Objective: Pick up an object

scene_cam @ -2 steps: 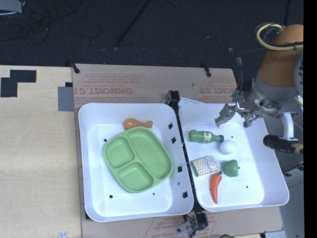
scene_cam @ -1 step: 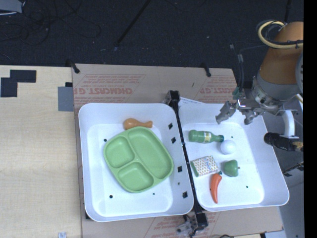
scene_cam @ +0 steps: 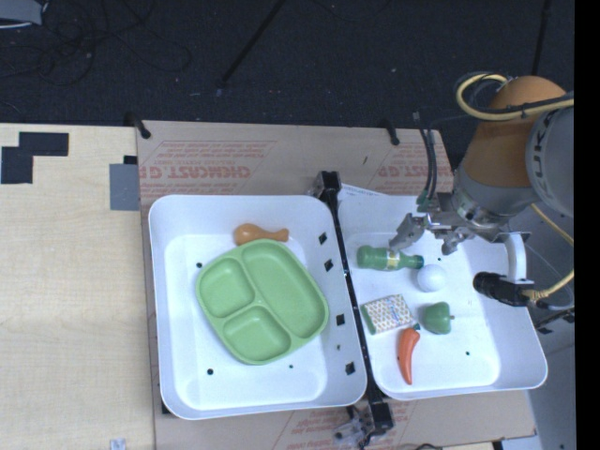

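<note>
Camera view showed the claw [scene_cam: 429,236] spread wide and holding nothing, with the white ball [scene_cam: 431,278] just below it and the green bottle [scene_cam: 387,259] lying crosswise to its left.

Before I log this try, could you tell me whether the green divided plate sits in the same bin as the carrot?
No, the green divided plate lies in the left bin, while the carrot lies in the right bin.

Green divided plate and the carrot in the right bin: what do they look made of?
The green divided plate looks like moulded plastic with a matte, even finish and softly rounded compartment walls. The carrot looks like a toy, probably plastic or rubber: uniform orange, smooth skin with a slight sheen. The image is too coarse to settle which.
</note>
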Available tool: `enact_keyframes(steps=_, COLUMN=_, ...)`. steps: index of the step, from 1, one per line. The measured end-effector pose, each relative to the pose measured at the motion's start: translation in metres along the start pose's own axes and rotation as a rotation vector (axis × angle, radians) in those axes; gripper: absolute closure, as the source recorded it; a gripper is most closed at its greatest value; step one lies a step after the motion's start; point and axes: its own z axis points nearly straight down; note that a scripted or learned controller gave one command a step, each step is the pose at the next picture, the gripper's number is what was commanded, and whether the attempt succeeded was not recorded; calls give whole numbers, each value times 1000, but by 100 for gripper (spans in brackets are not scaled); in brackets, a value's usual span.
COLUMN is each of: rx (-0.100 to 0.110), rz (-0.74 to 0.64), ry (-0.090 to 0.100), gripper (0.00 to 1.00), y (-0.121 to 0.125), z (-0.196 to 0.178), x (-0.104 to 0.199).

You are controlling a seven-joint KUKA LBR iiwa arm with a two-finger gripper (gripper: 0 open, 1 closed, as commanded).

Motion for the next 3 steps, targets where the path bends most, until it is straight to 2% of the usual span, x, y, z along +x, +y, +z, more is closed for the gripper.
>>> enact_keyframes(steps=2, rx=-1, rz=1, ry=0, gripper=0, y=-5, z=90, x=-2)
enact_keyframes(steps=3, rx=-3, rz=5, ry=0, gripper=100, y=-5, z=78, x=-3)
